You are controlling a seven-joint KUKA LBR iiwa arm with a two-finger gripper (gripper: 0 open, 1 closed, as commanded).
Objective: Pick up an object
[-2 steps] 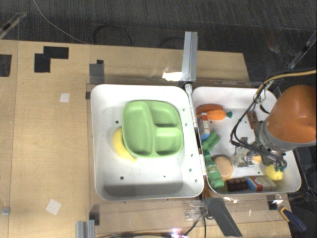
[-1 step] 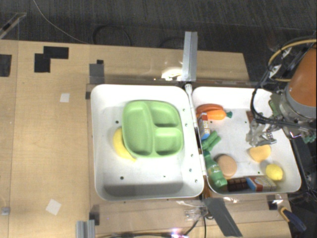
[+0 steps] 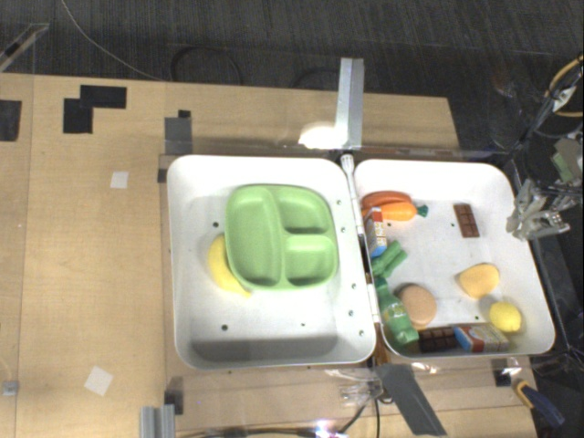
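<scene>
Pale wooden bench boards (image 3: 82, 272) under a dark carpeted floor carry two shallow white bins side by side. Lying in the left white bin (image 3: 196, 336) is a light green divided plastic tray (image 3: 278, 235), with a yellow banana-shaped toy (image 3: 222, 272) peeking from under its left edge. Across the right white bin (image 3: 511, 190) lie the likely targets: an orange carrot-like toy (image 3: 394, 210) near the top left, a small brown chocolate-bar piece (image 3: 466, 219), a green plastic piece (image 3: 388, 261), a tan round bun-like toy (image 3: 419, 304), a pale yellow lumpy piece (image 3: 479, 280) and a round yellow lemon toy (image 3: 505, 317) near the lower right corner. At the right rim of that bin sits the metallic two-finger gripper (image 3: 538, 215), apart from every object; I cannot tell whether it is spread or closed, and nothing appears between its tips. By my reading the pick has not yet begun: the arm waits at the edge. Next it needs to choose a well-separated object, such as the pale yellow lumpy piece, travel over it and descend squarely.
</scene>
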